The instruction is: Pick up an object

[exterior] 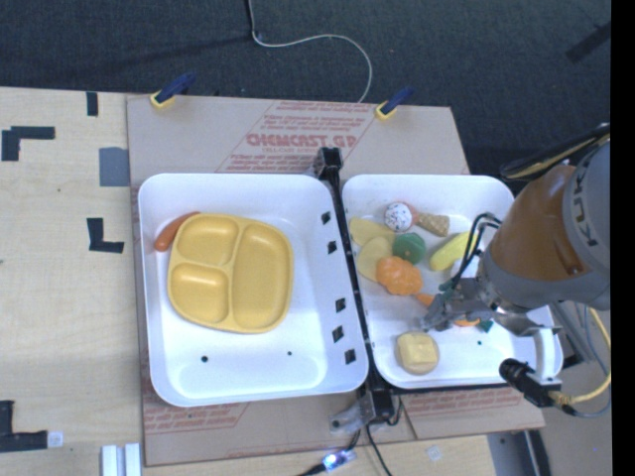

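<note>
From above, the worktop [60, 296] was pale wood with a brown cardboard sheet [298, 137] on it. Red letters were printed on the cardboard, too blurry to read. Two shallow, smooth white bins sat side by side on it.

The left bin [238, 370] held a yellow plastic plate [230, 271] with three sections and round corners. An orange carrot-shaped toy [169, 230] poked out from under the plate's top left edge.

The right bin [466, 370] held a pile of small toy foods: a white speckled ball [398, 215], a green lump [408, 247], an orange lump [399, 277], a yellow banana shape [448, 251], a tan cone [433, 223] and a pale roll [417, 352] near the front.

The claw [448, 310] hung low in the right bin, just right of the orange lump and above the pale roll. How far open it was could not be told, and nothing clearly sat in it. The fat grey and orange arm [541, 236] hid the bin's right side.
</note>
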Controlling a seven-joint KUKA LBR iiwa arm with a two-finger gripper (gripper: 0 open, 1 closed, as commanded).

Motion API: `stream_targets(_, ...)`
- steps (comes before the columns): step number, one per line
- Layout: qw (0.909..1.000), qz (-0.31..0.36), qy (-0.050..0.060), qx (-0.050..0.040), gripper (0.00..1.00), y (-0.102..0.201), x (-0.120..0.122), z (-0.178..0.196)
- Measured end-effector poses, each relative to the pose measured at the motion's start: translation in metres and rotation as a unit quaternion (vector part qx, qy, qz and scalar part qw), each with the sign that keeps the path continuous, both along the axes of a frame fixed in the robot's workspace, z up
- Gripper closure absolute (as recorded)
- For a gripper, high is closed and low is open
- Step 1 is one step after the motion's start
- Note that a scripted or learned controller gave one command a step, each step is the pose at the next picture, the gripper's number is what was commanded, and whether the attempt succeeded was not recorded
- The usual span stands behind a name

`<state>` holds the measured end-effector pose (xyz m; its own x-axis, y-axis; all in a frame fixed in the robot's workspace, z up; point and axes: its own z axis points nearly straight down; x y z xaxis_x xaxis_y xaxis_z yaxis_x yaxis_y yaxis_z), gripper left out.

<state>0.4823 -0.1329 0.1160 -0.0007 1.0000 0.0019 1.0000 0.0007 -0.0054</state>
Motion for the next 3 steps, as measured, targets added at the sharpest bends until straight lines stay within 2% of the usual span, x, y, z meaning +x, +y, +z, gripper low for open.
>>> stream_targets(1, 1.0000, 0.004, -0.006, -0.0002, 1.00, 0.068, 0.003, 0.105)
stream_targets(2, 1.0000, 0.006, -0.007, 0.0002, 1.00, 0.150, 0.002, 0.214)
stream_targets(3, 1.0000, 0.004, 0.000, -0.0007, 1.00, 0.219, 0.000, 0.182)
